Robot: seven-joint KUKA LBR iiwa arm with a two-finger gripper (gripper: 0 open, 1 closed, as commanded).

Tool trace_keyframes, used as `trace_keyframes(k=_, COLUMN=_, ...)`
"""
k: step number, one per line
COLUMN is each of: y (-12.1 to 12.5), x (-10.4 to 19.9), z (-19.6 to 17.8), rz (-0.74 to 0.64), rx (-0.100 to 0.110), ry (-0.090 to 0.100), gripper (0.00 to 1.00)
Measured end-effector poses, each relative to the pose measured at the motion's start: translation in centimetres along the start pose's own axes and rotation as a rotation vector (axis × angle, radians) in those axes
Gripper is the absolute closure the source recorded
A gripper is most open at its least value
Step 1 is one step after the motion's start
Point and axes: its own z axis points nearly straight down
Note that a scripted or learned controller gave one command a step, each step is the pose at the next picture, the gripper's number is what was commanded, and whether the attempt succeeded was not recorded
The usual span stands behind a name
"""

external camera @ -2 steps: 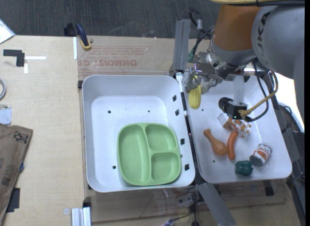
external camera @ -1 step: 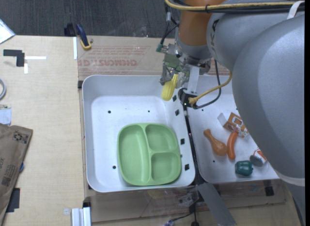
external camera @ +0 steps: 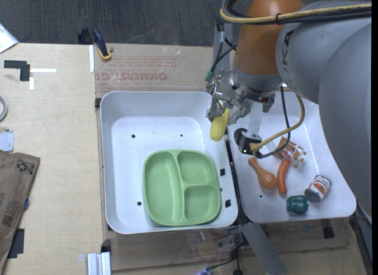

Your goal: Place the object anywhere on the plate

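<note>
A green divided plate (external camera: 182, 186) lies in the left bin (external camera: 118, 150), toward its front. My gripper (external camera: 221, 113) hangs over the divide between the two bins, above and to the right of the plate. It is shut on a yellow corn cob (external camera: 218, 126), which hangs down between its fingers, tip pointing at the left bin's right rim. The cob is in the air, clear of the plate.
The right bin (external camera: 331, 197) holds an orange drumstick-like toy (external camera: 264, 173), an orange sausage (external camera: 283, 176), a small can (external camera: 318, 187), a dark green pepper (external camera: 297, 205) and a clear wrapped item (external camera: 292, 150). The arm's orange band (external camera: 269, 17) looms above.
</note>
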Motion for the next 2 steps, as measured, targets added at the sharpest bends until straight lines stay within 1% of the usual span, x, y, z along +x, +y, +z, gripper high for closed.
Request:
trace_keyframes(k=1, y=-8.15, x=4.04, z=5.1, rz=-0.448, rx=0.001, ry=-0.001, gripper=1.0)
trace_keyframes(k=2, y=-8.12, x=4.0, z=5.08, rz=-0.448, rx=0.0, ry=-0.001, gripper=0.0)
